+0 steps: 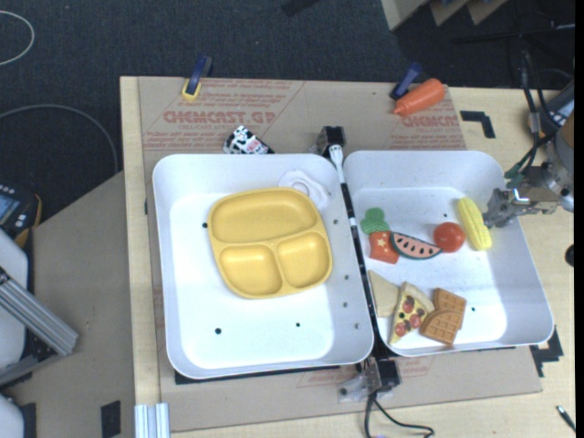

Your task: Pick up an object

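Two bins are seen side by side; the right bin (520, 272) holds the toys to be picked. The gripper (505, 204) hangs at the bin's three o'clock rim, just beside the corn (472, 223); whether its jaws are open or closed cannot be told. The corn is judged the nearest target, and would best be taken across its narrow width, with the tomato (448, 236) at its seven o'clock avoided. Little room is left toward the wall at three o'clock. More open floor is offered at twelve o'clock, while the waffle (444, 316) and pizza (411, 310) crowd six o'clock.
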